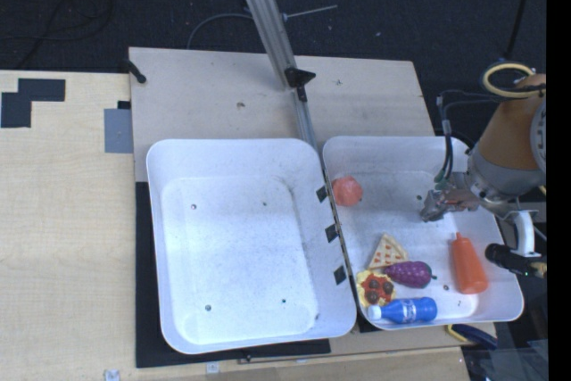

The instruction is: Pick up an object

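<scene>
The gripper (434, 208) hangs low over the right bin (428, 152); whether it is clenched or released cannot be told. Just below-right of it lies an orange bottle (467, 265), long axis nearly up-down in view, narrow end toward the gripper. Left of the gripper sits a pink ball (347, 190). Below-left lie a wedge (386, 252), a purple piece (409, 273) and a blue bottle (406, 310).

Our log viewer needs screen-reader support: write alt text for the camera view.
The gripper hangs low over the right bin, apart from a pink ball, orange bottle, purple toy, waffle wedge and blue bottle. Beside it sits the left bin.
</scene>
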`<state>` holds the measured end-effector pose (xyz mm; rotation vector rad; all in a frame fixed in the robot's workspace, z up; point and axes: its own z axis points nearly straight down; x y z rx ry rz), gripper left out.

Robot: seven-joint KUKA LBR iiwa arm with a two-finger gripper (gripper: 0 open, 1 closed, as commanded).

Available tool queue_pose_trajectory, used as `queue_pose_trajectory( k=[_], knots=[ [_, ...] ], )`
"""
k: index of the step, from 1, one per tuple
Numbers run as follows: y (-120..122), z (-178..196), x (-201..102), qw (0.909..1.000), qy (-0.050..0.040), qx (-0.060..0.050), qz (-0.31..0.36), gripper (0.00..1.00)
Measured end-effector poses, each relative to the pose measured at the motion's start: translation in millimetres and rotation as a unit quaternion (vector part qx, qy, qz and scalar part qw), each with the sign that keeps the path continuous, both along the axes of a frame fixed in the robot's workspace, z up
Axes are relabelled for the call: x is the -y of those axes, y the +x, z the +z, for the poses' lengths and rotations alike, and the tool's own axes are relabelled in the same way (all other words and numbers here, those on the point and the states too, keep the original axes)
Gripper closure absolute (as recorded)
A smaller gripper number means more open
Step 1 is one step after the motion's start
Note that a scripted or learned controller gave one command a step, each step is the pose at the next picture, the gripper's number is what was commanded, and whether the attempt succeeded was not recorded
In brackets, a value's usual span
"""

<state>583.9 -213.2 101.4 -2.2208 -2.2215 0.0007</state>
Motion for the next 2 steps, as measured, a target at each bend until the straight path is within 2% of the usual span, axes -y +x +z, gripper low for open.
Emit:
queue_pose_trajectory(
  k=[2],
  knots=[
    [11.7, 116.6, -5.5, 1.0, -0.0006, 0.003, 0.0, 1.0]
  ],
)
